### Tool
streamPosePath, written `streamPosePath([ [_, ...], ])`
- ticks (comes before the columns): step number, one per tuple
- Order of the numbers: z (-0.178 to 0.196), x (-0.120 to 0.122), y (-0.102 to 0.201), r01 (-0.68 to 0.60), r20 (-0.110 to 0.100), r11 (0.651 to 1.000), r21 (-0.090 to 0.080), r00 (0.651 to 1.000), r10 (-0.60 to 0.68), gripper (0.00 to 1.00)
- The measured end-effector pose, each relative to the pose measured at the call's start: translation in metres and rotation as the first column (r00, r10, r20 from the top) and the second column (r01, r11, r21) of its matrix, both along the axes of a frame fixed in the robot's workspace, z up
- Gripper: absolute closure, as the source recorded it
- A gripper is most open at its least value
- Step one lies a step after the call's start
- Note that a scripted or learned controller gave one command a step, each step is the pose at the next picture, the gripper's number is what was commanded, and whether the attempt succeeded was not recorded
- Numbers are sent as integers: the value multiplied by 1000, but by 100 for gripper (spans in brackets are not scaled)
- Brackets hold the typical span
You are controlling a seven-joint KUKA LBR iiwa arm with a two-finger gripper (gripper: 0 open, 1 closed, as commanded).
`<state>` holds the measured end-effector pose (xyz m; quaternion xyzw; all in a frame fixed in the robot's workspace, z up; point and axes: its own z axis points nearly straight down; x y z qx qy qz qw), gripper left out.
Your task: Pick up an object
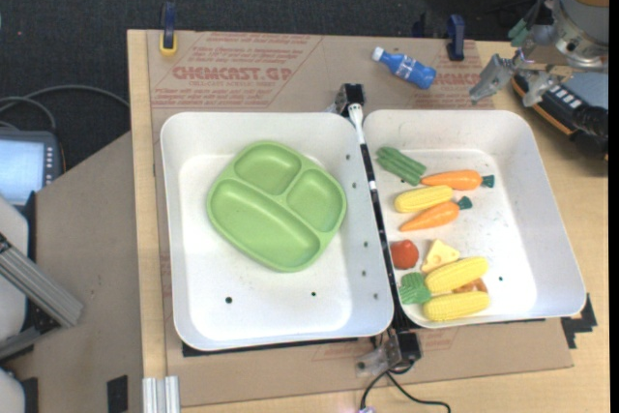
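In the right bin, nearest the camera at about 6 o'clock, two corn cobs lie side by side, touching, with a small green piece at their left end. Just above them are a yellow wedge and a red tomato close to the dividing wall. Toward the middle lie a third corn and a carrot, almost touching. Further, at about 12 o'clock of the bin, is a second carrot and a green pod at 11 o'clock. The left bin holds a green plate with three compartments.

Beyond the bins, a blue bottle lies on the cardboard. The gripper hangs at 1 o'clock of the right bin, outside its far rim and above the cardboard. It has nothing between its fingers; how wide they stand I cannot tell from here.

I judge the pick has not yet begun. A good choice would be the far carrot: it is closest to the gripper and has free space on both long sides. The fingers should close across its narrow width, not along it. The pile at 6 o'clock is more risky, because the pieces touch and one finger could land on a neighbour.
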<state>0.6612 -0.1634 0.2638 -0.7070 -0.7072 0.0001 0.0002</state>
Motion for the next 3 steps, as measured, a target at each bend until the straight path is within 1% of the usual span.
streamPosePath([
  [1, -76, -96, -60, 9, -12, 1000, 2, 1000, -9, 0],
  [2, -175, -44, -25, -3, 2, 1000, 6, 1000, 3, 0],
  [3, -153, -39, -28, -2, 21, 1000, -2, 1000, 2, 100],
])
